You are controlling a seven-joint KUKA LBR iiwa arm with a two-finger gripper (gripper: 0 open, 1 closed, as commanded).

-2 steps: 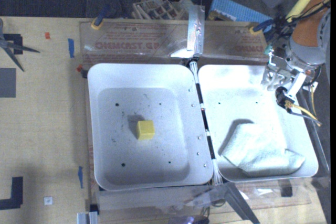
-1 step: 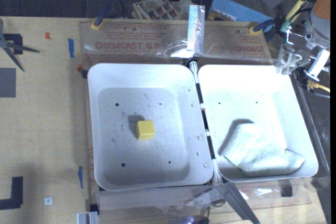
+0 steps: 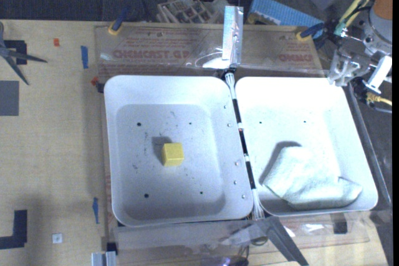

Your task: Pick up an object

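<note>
Two shallow white plastic bins sit side by side on my light wooden bench [image 3: 50, 152]. The left bin [image 3: 118, 96] holds one small yellow cube-shaped block [image 3: 173, 154]. It rests on the flat floor of that bin, near the middle, a little toward the near edge. A small dark shadow lies just beside it on its left and far side. I also see a few tiny dark dots and specks on the floor around it. Nothing is touching the block.

The right bin [image 3: 299, 96] holds a crumpled white cloth [image 3: 305, 177]. The cloth lies in the near right corner of that bin and reaches up against the near rim. It is well apart from the block, with the two inner bin walls between them.

My grey robot arm [image 3: 381, 15] comes in at the far right corner of the bench. I see its orange band at the top right of the view. The silver two-finger gripper [image 3: 341, 71] hangs just beyond the far right corner of the right bin, above the rim. It is far from the block and holds nothing that I can see. It is small and blurry from here, so I cannot tell how it is set.

A clear plastic sheet with red letters [image 3: 162, 50] lies flat along the far edge of both bins. Blue tape strips [image 3: 84, 57] stick to the bench on the left.
</note>
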